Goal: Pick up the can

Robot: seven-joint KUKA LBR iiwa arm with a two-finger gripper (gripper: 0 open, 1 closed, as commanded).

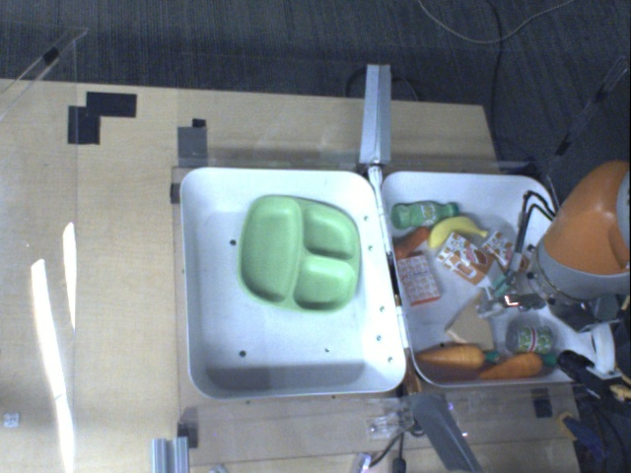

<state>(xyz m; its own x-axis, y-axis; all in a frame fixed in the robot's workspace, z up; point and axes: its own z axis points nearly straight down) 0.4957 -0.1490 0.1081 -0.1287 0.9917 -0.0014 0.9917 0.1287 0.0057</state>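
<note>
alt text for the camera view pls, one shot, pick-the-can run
The arm reaches from the right over the right bin, its gripper just above-left of the can. Around it lie a banana, bottle, carrot; the left bin holds a green tray.

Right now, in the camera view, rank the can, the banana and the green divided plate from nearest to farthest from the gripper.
Measured from the gripper:
1. Can, just below-right of it, in the right bin.
2. Banana, farther up the right bin, to the left.
3. Green divided plate, across in the left bin.
</note>
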